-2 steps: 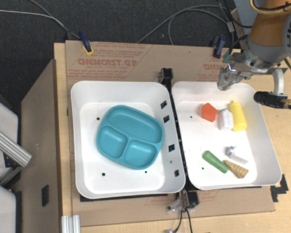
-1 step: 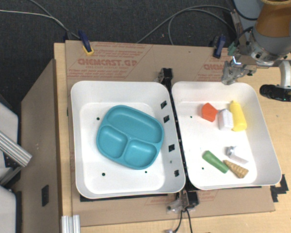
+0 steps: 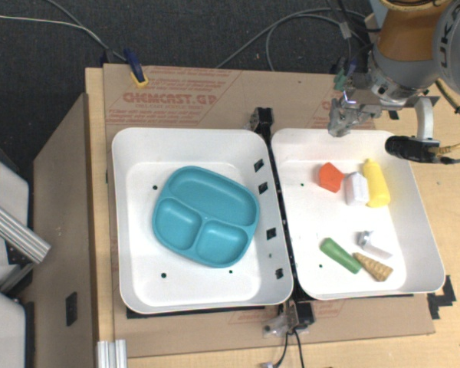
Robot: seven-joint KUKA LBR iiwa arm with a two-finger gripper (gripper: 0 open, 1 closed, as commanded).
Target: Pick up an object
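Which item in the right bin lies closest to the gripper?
The orange block, uppermost-left in the cluster, sits nearest the gripper; the others lie farther down or right.

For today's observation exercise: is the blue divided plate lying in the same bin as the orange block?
No, the blue divided plate lies in the left bin, while the orange block lies in the right bin.

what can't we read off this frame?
- Claw finger state: blurred and too small in the camera view.
- Arm above the orange band: cut off by the top edge.
- Small white piece beside the green stick: too small to identify.
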